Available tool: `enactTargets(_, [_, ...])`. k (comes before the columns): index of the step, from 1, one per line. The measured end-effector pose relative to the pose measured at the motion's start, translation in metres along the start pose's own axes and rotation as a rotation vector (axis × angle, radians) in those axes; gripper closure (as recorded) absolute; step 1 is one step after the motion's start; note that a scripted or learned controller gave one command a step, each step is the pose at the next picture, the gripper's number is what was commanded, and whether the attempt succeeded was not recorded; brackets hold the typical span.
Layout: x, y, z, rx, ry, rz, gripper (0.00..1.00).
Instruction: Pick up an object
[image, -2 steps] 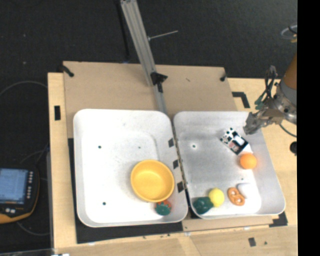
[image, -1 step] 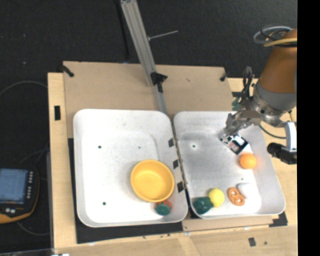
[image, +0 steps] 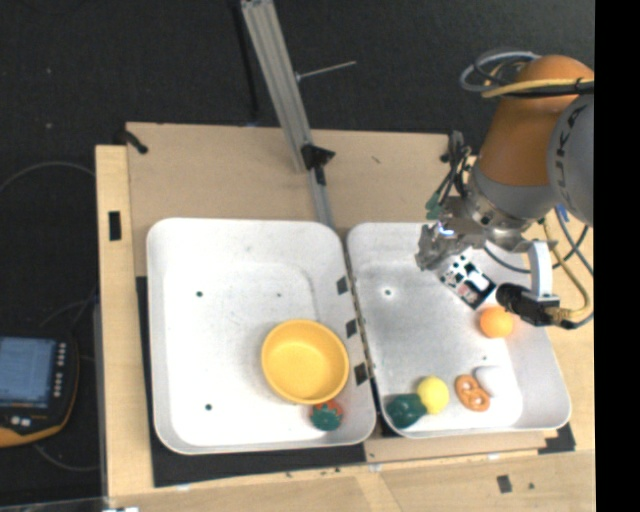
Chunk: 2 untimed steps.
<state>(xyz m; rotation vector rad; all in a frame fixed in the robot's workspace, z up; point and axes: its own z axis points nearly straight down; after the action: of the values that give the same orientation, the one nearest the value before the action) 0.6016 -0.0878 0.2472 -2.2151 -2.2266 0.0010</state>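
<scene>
A wooden bench (image: 230, 170) stands on a dark floor, and it bears two shallow white bins side by side. The left bin (image: 220, 270) holds a yellow bowl (image: 305, 360) near its front right part, and just in front of the bowl a small teal and red thing (image: 326, 415) lies at the bin's front wall. The right bin (image: 400, 320) holds an orange ball (image: 495, 322) near its right wall; along its front lie a dark green thing (image: 405, 408), a yellow ball (image: 433, 393) touching it, an orange ring-shaped thing (image: 472, 392) and a small white thing (image: 487, 376) just beside the ring. The arm (image: 525, 130) comes in from the right, and its gripper (image: 438, 245) hangs over the back right part of the right bin, well apart from all these things. I cannot tell from this view how the gripper stands or whether it has hold of anything. A grey metal pole (image: 285, 90) runs at a slant from the top down to the place where the bins meet. At the left edge, on the floor, lies a handheld pendant (image: 30, 385) with a blue screen, with a cable near it.
</scene>
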Motion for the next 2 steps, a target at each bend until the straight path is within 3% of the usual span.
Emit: enactTargets(2, [0.105, 0.004, 0.009, 0.004, 0.001, -0.001, 1.0])
